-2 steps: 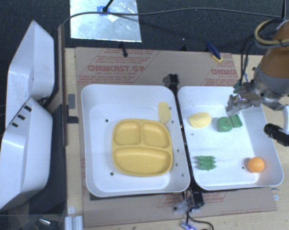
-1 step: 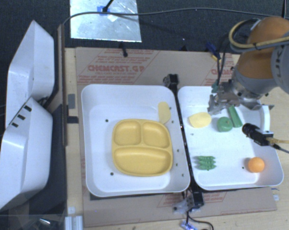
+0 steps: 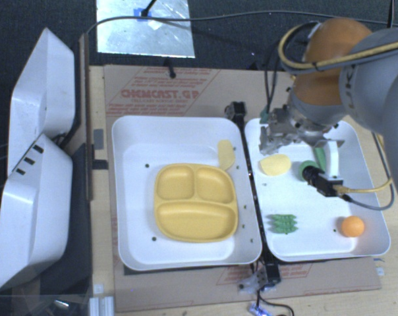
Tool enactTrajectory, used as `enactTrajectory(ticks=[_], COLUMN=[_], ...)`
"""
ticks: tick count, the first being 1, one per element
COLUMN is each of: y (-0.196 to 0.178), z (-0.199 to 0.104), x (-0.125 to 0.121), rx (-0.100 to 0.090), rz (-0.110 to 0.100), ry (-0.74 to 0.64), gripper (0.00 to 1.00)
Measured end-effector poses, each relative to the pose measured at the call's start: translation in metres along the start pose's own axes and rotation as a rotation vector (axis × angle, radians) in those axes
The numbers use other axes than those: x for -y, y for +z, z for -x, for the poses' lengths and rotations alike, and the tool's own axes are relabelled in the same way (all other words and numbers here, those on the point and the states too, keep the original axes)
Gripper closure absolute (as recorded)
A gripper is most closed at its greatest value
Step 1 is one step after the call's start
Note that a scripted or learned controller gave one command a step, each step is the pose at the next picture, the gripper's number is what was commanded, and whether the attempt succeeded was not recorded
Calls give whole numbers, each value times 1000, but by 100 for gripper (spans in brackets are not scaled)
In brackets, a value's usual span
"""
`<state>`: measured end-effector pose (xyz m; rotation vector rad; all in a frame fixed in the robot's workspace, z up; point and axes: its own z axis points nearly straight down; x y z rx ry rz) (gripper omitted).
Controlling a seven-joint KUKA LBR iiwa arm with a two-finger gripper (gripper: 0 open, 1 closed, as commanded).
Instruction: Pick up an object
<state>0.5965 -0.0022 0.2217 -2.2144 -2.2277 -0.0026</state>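
in the near part of the right-hand shallow white bin [image 3: 377,242], a small green ridged toy piece [image 3: 282,224] is lying toward the left wall and a small orange ball [image 3: 351,226] is sitting near the right corner, the two well apart. both are looking light and hard; the ball is likely going to roll away from a sloppy pinch, so it is asking for a hold straight across its middle. farther in, a flat pale yellow plastic slice [image 3: 275,164] is lying just beside the bin's left wall. it is looking thin, stiff, light and a little slick, and lying so low it is probably needing a pinch across its edges. the two-finger gripper [image 3: 276,143] is hanging directly above the far edge of this slice, perhaps touching it; whether it is released or clenched i cannot tell, and nothing is visibly held. a green and white tool-shaped toy [image 3: 325,160] is lying to the right of the slice. in the left-hand bin [image 3: 130,183], a yellow divided plastic plate [image 3: 196,201] is resting flat, with a small yellow curved piece [image 3: 226,154] at its far right.
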Motion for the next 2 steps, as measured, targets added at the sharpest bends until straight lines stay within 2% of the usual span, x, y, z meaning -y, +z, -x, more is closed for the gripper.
enactTrajectory(ticks=[2], y=[-11], z=[-103], x=[10], rx=[0], rz=[-1], ry=[1], gripper=[100])
